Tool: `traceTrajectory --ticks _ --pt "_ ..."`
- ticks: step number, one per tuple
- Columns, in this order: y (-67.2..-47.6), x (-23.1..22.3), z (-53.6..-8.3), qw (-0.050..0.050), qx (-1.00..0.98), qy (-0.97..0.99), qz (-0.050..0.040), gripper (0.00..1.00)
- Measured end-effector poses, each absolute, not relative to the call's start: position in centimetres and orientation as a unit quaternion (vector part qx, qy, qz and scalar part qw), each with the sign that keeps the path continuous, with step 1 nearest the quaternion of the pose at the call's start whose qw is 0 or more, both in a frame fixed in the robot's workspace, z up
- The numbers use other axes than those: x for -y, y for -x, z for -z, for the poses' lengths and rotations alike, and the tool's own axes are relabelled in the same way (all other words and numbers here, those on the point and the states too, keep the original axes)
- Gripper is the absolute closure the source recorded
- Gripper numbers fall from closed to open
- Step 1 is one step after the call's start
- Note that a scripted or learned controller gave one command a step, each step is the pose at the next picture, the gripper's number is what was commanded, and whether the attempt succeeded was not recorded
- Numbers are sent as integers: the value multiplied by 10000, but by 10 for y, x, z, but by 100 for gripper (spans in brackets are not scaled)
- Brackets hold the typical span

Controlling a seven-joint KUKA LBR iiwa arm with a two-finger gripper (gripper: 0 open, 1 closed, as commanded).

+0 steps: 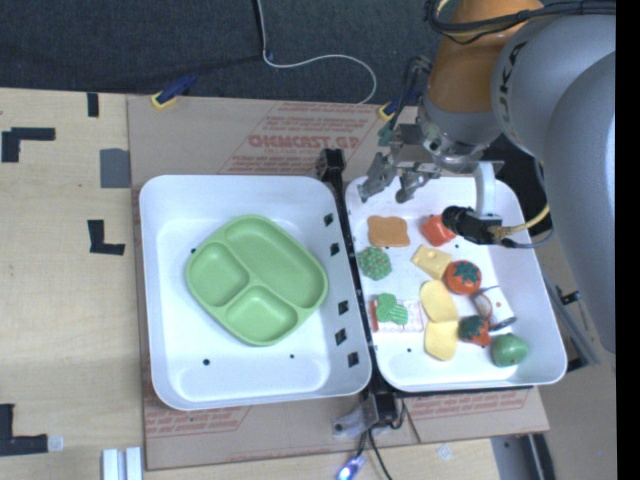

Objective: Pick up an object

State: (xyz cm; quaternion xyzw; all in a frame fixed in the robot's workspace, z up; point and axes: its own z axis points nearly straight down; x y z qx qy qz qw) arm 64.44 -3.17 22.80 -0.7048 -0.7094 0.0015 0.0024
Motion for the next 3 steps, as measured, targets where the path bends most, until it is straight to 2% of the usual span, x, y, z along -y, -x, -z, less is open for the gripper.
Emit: traceTrajectory --ticks 2,3 --pt "-628 -78 -230 22 7096 7046 -18 100" --pt "-637 -66 -228 15 7077 7065 -24 100"
